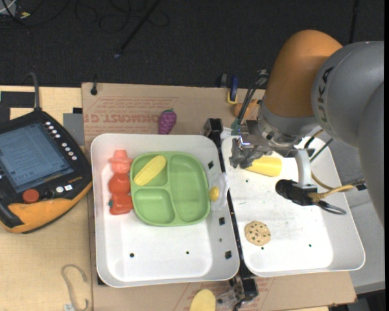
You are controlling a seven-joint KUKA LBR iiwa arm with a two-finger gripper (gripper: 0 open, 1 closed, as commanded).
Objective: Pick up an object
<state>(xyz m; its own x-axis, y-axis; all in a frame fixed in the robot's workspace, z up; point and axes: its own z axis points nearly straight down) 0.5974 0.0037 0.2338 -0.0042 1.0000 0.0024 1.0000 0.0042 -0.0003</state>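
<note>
A: Gripper (238, 155) hangs low in the right bin (340, 251), just beside the yellow block (266, 167) (finger state: can't tell).

B: Reaching step, then; next it must settle over the block.

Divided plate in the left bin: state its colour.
The divided plastic plate is light green, seen clearly in the camera view, with a yellow corn cob in one compartment.

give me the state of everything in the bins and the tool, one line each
tool: low over the right bin's top left corner, beside the yellow block
yellow block: lying flat in right bin
cookie: flat on right bin floor
green tray: flat in left bin
corn: lying in the tray's upper left compartment
red figure: lying beside the tray
</note>
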